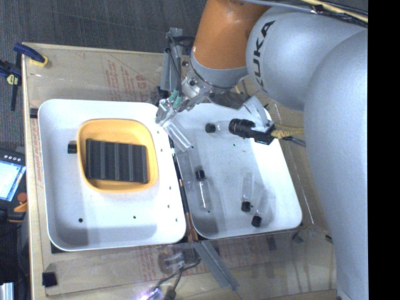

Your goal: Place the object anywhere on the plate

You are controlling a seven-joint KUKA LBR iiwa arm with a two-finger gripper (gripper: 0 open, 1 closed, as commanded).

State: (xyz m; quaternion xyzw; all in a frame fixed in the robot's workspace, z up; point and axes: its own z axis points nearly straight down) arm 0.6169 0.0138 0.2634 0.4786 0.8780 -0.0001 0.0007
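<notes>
Inside the right bin [287, 199] lies a clear vial [202, 189] with black cap.

A yellow plate [92, 132] with a dark ribbed insert [117, 161] is seen in the white left bin [56, 211]. Clear vials [201, 189] capped in black are seen in the white right bin [284, 192]
</notes>
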